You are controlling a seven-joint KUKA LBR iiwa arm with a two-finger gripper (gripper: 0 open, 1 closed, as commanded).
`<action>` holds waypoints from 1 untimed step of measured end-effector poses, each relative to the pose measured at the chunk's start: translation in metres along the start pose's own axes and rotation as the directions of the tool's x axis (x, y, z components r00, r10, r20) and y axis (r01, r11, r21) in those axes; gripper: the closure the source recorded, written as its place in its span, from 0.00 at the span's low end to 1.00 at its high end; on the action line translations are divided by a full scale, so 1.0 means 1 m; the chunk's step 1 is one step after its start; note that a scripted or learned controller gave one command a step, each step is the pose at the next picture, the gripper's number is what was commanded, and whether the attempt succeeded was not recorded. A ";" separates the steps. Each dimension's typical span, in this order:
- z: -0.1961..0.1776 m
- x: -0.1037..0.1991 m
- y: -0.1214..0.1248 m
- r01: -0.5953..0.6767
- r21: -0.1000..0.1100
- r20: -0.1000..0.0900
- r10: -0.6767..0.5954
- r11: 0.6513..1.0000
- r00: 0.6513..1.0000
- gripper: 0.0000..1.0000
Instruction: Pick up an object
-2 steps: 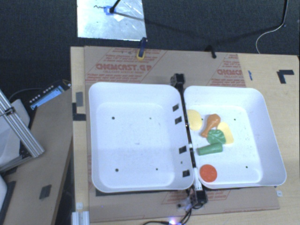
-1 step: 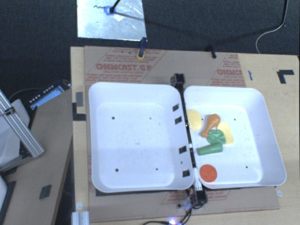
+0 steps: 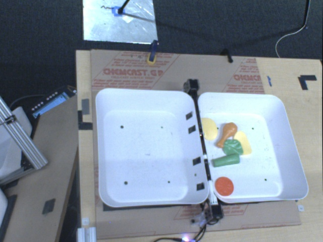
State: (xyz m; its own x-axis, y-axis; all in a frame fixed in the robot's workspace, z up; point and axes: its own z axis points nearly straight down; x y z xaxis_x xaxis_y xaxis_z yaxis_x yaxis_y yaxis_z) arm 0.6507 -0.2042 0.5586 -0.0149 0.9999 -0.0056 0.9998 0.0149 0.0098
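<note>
We look down on a pale wooden bench (image 3: 303, 135) covered by a brown cardboard sheet (image 3: 131, 69) printed with red lettering. Two shallow white bins sit on it side by side, their inner rims touching along a seam held by small black clips (image 3: 192, 129). The left bin (image 3: 108, 105) shows a few dark dots on its floor. The right bin (image 3: 282, 120) holds all the toys, gathered near the seam. A pale yellow piece (image 3: 209, 129) lies just beside an orange drumstick-shaped toy (image 3: 227, 132). Below them a green leafy piece (image 3: 232, 146) rests against a second yellow piece (image 3: 245, 143), with a green cylinder (image 3: 225, 160) just under it (it is tilted slightly). A red-orange disc (image 3: 224, 186) lies apart near the front wall.

Around the bench, the floor is dark carpet (image 3: 40, 34), with a silvery sheet (image 3: 120, 12) lying on it at the top. A yellow-and-blue clamp (image 3: 152, 55) grips the bench's far edge, and an aluminium frame (image 3: 20, 140) stands at the left.

Whether the gripper is spread or pressed together we cannot tell.
</note>
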 end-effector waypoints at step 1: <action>-0.012 0.001 0.001 0.006 -0.004 0.002 -0.006 1.000 1.000 1.00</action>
State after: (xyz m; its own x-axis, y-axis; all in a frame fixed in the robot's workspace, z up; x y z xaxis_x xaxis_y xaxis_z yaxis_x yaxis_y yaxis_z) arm 0.6512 -0.2033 0.5706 -0.0205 0.9998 -0.0078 0.9997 0.0206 0.0142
